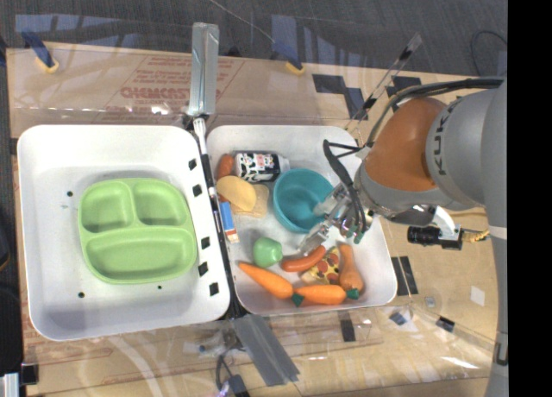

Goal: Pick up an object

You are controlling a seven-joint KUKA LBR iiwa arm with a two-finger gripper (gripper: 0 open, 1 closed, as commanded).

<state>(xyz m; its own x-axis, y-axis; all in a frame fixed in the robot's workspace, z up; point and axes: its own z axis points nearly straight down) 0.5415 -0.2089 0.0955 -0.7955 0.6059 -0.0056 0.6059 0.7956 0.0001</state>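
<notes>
The right bin (pixel 379 279) holds several toy foods: a teal bowl (pixel 296 198), a black-and-white can (pixel 257 165), a tan bread-like piece (pixel 235 192), a green fruit (pixel 267 251), a red sausage (pixel 303 260) and orange carrots (pixel 267 280) (pixel 322 294). My gripper (pixel 321 221) hangs low over the right bin, just right of the bowl and above the sausage. Its fingers are spread open, one by the bowl's rim and one pointing at the sausage. Nothing sits between them.
The left bin (pixel 43 171) holds a green divided plate (pixel 135 230). A third carrot (pixel 348 271) and a pizza slice (pixel 324 271) lie under the wrist. A slim blue-and-red box (pixel 227 221) leans on the right bin's left wall. The arm (pixel 414 158) covers the bin's right side.
</notes>
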